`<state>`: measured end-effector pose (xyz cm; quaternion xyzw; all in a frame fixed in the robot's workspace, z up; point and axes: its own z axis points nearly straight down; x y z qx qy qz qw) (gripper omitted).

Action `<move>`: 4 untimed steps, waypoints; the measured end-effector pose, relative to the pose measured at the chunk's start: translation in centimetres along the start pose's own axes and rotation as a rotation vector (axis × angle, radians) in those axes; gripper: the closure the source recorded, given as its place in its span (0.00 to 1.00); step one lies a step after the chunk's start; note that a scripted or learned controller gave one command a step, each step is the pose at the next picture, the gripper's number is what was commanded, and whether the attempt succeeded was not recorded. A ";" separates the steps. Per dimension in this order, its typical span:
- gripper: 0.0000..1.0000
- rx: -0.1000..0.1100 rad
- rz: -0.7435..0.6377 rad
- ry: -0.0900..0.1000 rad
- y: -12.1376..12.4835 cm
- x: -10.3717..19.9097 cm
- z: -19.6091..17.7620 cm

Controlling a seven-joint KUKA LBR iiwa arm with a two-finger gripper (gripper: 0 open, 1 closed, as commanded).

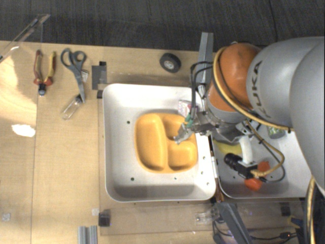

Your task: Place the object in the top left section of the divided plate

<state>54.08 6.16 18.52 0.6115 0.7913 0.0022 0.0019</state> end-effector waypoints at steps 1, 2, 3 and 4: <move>1.00 -0.006 -0.002 0.000 0.2 0.0 -1.1; 0.00 -0.005 -0.002 0.000 0.2 0.0 -1.1; 1.00 -0.011 -0.005 0.000 0.4 0.1 -2.2; 0.00 -0.011 -0.005 0.000 0.4 0.1 -2.2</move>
